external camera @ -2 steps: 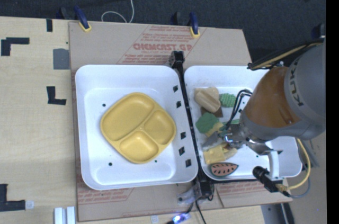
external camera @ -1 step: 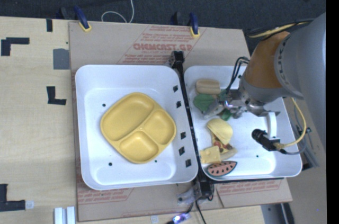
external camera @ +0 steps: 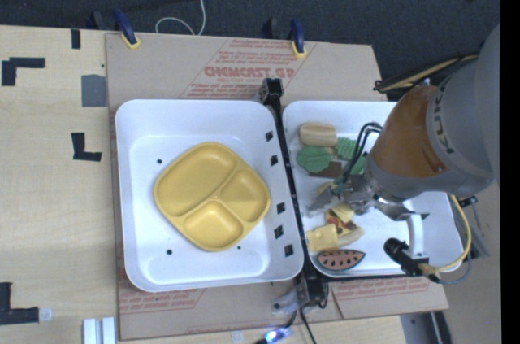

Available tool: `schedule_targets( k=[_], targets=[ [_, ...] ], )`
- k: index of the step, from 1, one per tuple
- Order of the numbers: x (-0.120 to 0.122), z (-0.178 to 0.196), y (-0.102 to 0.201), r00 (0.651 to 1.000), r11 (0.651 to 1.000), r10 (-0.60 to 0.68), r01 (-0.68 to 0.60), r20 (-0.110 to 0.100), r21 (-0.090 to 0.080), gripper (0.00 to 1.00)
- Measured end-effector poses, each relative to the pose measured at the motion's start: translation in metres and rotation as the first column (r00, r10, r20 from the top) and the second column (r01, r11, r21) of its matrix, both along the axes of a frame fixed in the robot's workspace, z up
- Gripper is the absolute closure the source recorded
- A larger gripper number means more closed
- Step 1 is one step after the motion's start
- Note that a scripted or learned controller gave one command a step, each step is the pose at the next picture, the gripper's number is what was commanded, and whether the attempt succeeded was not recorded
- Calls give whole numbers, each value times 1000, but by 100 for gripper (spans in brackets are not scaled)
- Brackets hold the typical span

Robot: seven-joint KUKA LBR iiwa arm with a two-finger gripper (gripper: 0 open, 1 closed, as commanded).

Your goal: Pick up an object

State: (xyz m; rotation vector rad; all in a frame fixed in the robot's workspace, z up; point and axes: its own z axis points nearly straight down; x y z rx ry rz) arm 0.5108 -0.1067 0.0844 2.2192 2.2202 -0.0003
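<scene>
We're at the reach-in step: our gripper [external camera: 340, 202] is down in the right bin [external camera: 452, 214], can't tell its state. Yellow food pieces [external camera: 335, 230] sit just below it, green piece [external camera: 313, 160] just above. Next up: settle on one.

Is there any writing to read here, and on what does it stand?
"CHICKCAST G.P" or similar, red print, blurred, on the cardboard sheet under the bins.
Smaller red lines beneath it: too blurred to read.
Dark letters on the arm's orange band: cut off, unreadable.
</scene>
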Motion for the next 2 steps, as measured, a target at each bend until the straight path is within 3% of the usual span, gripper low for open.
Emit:
schedule_targets(
  k=[1, 2],
  targets=[
    [0, 7, 1, 1000, 1000, 1, -1, -8, 5, 100],
    [17, 102, 71, 1000, 1000, 8, -8, -1, 4, 100]
  ],
)
